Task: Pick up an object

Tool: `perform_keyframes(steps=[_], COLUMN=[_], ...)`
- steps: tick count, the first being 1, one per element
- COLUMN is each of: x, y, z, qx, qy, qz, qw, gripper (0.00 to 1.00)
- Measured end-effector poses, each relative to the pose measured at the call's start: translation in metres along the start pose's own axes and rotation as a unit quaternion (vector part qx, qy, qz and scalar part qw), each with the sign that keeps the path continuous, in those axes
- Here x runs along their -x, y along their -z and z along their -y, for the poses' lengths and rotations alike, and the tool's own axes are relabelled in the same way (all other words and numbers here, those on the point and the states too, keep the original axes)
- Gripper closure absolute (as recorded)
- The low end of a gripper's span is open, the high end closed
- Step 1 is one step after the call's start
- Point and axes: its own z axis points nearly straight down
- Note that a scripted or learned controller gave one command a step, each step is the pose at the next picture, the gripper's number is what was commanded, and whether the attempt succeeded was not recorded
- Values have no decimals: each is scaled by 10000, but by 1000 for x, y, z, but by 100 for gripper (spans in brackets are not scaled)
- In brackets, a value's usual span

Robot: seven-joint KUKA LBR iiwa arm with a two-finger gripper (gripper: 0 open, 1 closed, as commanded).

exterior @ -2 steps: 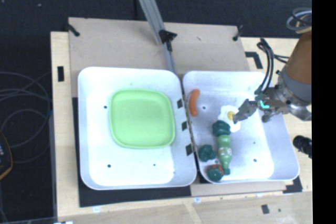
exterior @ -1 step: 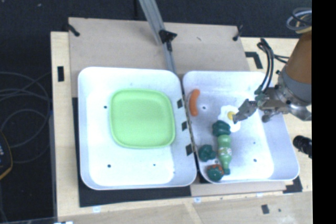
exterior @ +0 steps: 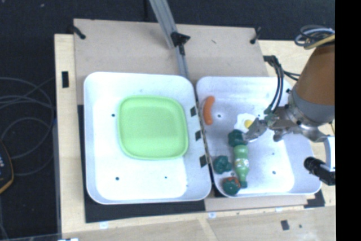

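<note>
The gripper (exterior: 255, 128), finger state indiscernible, hovered at right of frame over the right bin (exterior: 282, 178), beside a green bottle (exterior: 241, 158).

— What colours sit in the left bin (exterior: 96, 121)?
— It's white, holding a pale green plate (exterior: 152, 127).
— And the right bin (exterior: 282, 175)?
— White too: an orange sausage (exterior: 208, 109), a yellow-and-white piece (exterior: 246, 120), a green bottle (exterior: 241, 158), dark teal lumps (exterior: 221, 164).
— The surface (exterior: 135, 45)?
— Tan.
</note>
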Motion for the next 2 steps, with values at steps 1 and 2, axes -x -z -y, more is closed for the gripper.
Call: perform_keyframes(steps=[1, 2], x=[8, 18], y=[-47, -100], z=[6, 5], qx=[-3, -4], qy=[-4, -6], qz=[-1, -1], qw=[10000, 10000], gripper=[0, 0])
